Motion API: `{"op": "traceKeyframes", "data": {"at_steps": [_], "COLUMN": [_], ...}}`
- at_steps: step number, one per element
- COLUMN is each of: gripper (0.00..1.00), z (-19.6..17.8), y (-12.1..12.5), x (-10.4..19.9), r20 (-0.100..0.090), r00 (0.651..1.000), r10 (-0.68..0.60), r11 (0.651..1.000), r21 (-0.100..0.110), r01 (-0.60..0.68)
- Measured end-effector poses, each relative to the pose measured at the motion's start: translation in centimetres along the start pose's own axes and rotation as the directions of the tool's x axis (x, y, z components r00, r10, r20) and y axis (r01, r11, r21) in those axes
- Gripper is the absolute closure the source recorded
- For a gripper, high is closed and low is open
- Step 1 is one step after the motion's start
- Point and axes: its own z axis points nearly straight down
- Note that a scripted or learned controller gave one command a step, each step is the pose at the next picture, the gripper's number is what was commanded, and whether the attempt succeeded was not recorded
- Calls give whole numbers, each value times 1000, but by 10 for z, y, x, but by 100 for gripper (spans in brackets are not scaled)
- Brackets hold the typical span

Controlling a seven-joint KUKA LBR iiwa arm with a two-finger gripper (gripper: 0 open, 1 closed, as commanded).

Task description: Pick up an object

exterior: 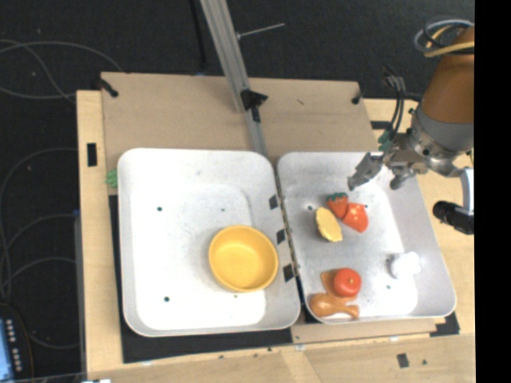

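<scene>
Scene: two shallow white bins side by side on a tan bench, viewed from above at a slant.
Left bin (pixel 160 190): holds a yellow bowl (pixel 243 258), lower centre of frame, near the divider.
Right bin (pixel 415 238): holds several small toy foods, centre right of frame.
Likely target: red strawberry-like toy (pixel 351 214) with a green top, upper middle of the right bin.
Beside the target: yellow wedge (pixel 328 225), touching or just beside its left edge.
Lower in the bin: red tomato-like toy (pixel 346 281) resting against a tan piece (pixel 334 306) at the bottom rim.
Right side of the bin: small white lump (pixel 404 265), hard to identify.
Arm: grey with an orange band, entering from the upper right of frame.
Gripper (pixel 382 173): fingers spread apart, nothing between them, hovering over the bin's upper edge.
Target relative to gripper: just below and slightly left in the frame, near but apart.
Handling judgement: probably light, stiff and smooth plastic; rounded, so prone to slipping or rolling.
Best hold: across the widest red part, clear of the yellow wedge.
</scene>
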Motion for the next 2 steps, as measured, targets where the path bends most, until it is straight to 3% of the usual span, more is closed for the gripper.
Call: {"op": "traceKeyframes", "data": {"at_steps": [1, 2], "gripper": [0, 0], "z": [0, 54], "y": [0, 9], "x": [0, -4], "r20": [0, 3], "r00": [1000, 1000], "r10": [0, 3], "r11": [1000, 1000], "r21": [0, 5], "r01": [0, -3]}}
